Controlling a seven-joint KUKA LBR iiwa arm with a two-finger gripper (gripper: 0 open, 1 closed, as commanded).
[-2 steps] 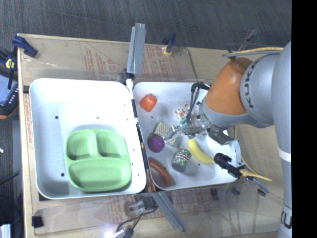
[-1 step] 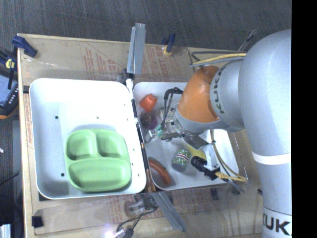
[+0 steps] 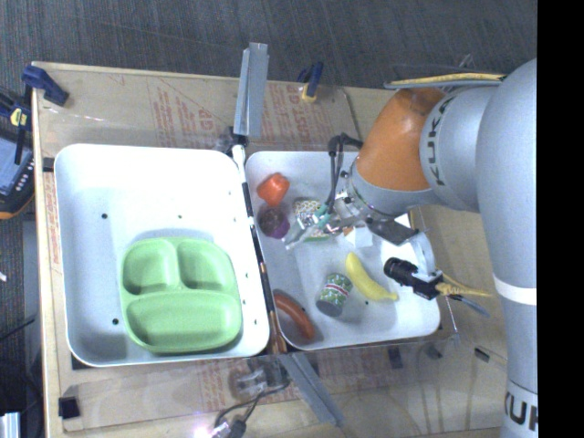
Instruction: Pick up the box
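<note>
Status: the pick was not done, as far as I could see. The gripper (image 3: 306,230) was down in the right bin (image 3: 401,316), upper middle, with the arm (image 3: 401,153) reaching in from the right. Jaws: couldn't tell whether they were released or clenched, since the tip was too small and cluttered to read. Nothing was visibly lifted.

Box (image 3: 311,210): my best guess was the small green-and-white patterned item right at the gripper tip. It was touching the tip or just beside it, couldn't tell which. It looked to be sitting low in the bin, not raised. The ID was shaky because it was partly hidden by the gripper.

Left to do, by my read:
- get the jaws around the box
- close on it
- lift it clear of the bin wall

So this was the approach or grasp stage at most.

Containers, side by side on the surface (image 3: 137,108):
- Left bin (image 3: 91,199) held one green divided tray (image 3: 180,295), lower middle, with nothing in its compartments.
- Right bin was crowded:
  - an orange-red round item (image 3: 272,188) near the top left
  - a dark purple item (image 3: 273,222) just below it, close beside the box
  - a banana (image 3: 370,279) right of centre
  - a small can (image 3: 335,292) just beside the banana
  - a red sausage-shaped item (image 3: 294,316) against the lower left wall

Risk, as I judged it: the purple item sat near enough to the box that closing could catch or shove it instead.
</note>
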